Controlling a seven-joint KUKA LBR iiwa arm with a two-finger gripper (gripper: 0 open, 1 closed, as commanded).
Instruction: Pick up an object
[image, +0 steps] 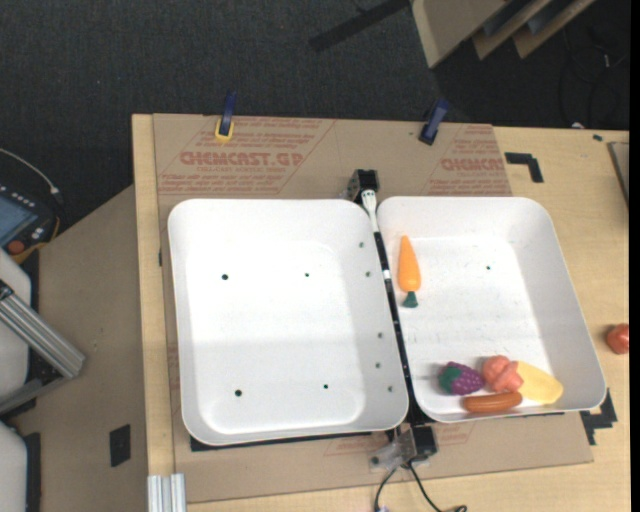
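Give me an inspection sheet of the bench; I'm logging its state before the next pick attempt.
Surface: cardboard sheet under two white bins, held by clips at the far edge.
Left bin: nothing seen inside.
Right bin: toy carrot upright by the left wall; near corner holds purple grapes, a pink piece, a yellow piece and a sausage, bunched together.
Clutter: orange object on the bench, right of the bins.
Grippers: nothing seen.
Cables: black cable at the near edge.
Surroundings: dark floor, metal rail at left.
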